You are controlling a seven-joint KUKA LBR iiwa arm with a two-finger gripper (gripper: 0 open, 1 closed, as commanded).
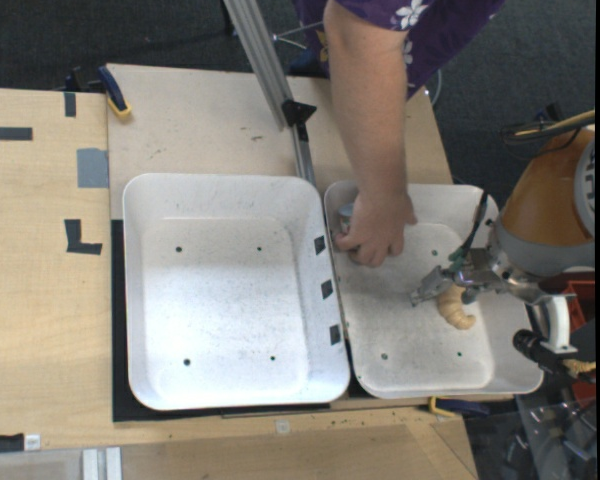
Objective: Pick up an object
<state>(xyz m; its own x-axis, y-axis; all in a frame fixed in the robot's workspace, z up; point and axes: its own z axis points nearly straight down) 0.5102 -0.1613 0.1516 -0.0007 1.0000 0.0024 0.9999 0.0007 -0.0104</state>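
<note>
Hand (432, 290) low in right bin (510, 373), beside croissant-like object (458, 314) for grasping. Finger state: cannot tell. Person's hand (375, 230) reaching into same bin.

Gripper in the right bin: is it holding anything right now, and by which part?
Cannot be told. The gripper sits low in the right bin, right beside a small tan object, but nothing is visibly between its fingers.

Robot arm (550, 203): orange band, grey body; black cable (477, 230), maybe a hose.
</note>
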